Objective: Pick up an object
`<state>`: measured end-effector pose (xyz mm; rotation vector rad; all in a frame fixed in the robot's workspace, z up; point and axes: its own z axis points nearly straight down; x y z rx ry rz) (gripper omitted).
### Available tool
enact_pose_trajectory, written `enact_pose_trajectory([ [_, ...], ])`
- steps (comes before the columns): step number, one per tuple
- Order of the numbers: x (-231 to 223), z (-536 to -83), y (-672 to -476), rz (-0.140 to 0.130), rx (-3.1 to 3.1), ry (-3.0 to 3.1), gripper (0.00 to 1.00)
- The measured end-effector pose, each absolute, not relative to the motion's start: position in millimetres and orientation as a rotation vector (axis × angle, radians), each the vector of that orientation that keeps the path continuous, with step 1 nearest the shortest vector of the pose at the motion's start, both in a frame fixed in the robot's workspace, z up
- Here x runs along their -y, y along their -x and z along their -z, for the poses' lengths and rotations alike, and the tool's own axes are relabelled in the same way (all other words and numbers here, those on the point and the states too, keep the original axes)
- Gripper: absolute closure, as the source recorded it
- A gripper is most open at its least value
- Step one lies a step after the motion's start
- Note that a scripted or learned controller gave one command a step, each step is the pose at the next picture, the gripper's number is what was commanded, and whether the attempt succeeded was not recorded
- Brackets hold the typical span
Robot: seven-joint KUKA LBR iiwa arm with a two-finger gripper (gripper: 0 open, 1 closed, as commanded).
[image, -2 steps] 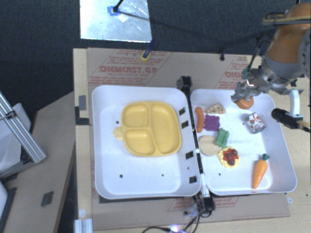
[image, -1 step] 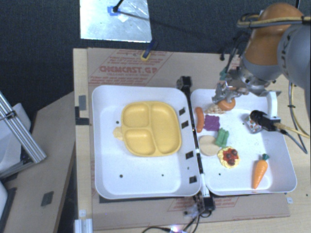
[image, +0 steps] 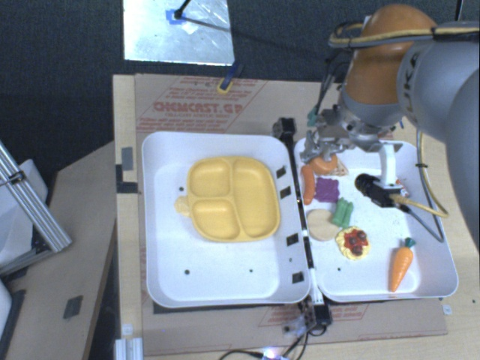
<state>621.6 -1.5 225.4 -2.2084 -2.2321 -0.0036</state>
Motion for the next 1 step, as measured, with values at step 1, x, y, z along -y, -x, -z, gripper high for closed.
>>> enact_pose_trajectory([
  [1,-48.5,-231.4,-626.9,0.005,2.232,2.211,1.0],
])
